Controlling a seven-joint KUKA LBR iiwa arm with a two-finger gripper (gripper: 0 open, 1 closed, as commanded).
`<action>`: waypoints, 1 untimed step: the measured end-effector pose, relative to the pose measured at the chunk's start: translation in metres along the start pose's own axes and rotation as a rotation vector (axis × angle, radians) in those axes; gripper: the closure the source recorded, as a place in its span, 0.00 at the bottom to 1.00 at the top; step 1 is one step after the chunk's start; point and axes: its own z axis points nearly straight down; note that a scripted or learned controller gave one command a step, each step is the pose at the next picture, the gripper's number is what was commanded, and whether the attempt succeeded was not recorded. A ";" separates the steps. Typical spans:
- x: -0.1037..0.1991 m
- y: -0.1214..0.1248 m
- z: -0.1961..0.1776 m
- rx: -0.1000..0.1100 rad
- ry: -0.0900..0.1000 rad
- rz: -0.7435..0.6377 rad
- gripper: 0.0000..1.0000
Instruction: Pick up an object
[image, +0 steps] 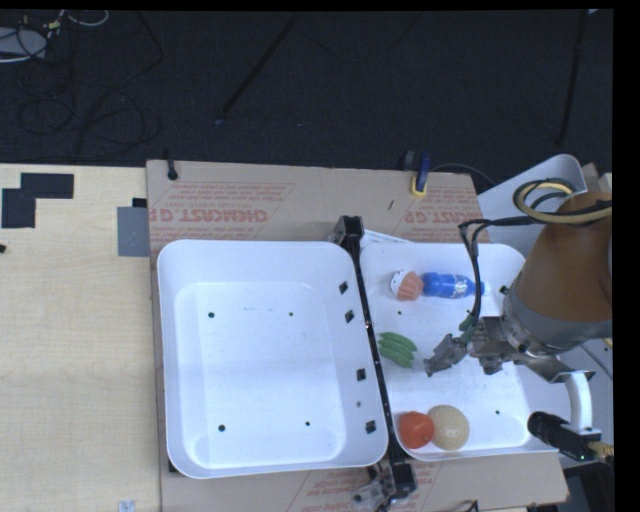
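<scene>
Over the right bin (505, 262) hangs the claw (445, 356), its fingers slightly parted and holding nothing. Just beside it lies a green object (397, 348). A blue bottle (445, 286) and an orange-white piece (405, 286) lie farther back; a red ball (416, 429) and a cream ball (449, 426) touch near the front rim. Both bins sit on cardboard (250, 205).

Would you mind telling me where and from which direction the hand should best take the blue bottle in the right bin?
Probably across the middle of the blue bottle, from above. It lies flat, long axis left-right, so its narrow sides are free. The orange-and-white object crowds its left end.
</scene>
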 end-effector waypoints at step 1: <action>-0.021 0.067 0.117 -0.005 -0.003 -0.002 0.00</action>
